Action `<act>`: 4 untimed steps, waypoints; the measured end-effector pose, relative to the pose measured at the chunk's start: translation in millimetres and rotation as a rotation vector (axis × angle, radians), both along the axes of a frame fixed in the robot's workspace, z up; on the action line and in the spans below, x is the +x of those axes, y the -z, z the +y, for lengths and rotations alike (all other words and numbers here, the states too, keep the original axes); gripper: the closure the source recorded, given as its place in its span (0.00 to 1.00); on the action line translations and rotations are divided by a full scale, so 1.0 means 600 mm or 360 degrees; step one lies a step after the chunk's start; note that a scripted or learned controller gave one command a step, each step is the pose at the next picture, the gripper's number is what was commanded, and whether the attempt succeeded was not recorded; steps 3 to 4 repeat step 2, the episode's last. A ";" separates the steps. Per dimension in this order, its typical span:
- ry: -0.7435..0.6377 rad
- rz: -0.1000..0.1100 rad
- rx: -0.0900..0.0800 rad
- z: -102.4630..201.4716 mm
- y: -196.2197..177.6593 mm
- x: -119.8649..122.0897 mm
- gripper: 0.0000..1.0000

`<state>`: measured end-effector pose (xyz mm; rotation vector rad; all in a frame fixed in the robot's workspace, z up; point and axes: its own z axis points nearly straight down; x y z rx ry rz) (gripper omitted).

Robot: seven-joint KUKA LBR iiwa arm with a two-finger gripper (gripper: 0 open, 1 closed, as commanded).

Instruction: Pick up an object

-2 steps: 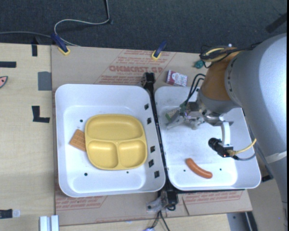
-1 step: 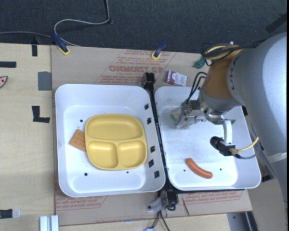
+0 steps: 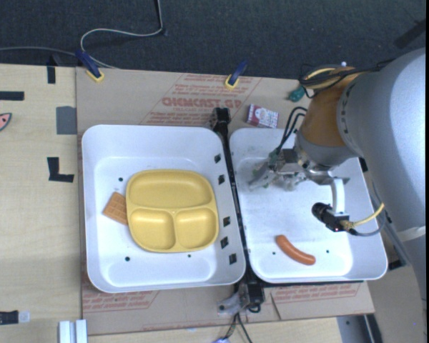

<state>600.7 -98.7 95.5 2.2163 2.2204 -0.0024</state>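
Your hot dog sausage (image 3: pixel 294 250) lies near the right bin's (image 3: pixel 357 263) front edge, nothing around it. The gripper (image 3: pixel 261 177) sits well behind it (finger state: I cannot tell). The left bin (image 3: pixel 100 263) holds a yellow divided plate (image 3: pixel 173 210) over a cracker (image 3: pixel 116 207).

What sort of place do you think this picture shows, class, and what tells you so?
Most likely a robot test bench in a lab. A grey arm reaches over two white bins set on cardboard, holding toy-like items: a yellow divided plate and a sausage.
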 end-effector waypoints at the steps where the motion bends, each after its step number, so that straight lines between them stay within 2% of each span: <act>1: -0.0001 0.0003 0.0000 0.000 -0.015 -0.001 1.00; 2: -0.0001 0.0003 -0.0001 0.000 -0.015 -0.001 0.00; 4: -0.0001 0.0003 -0.0001 0.000 -0.015 -0.001 0.00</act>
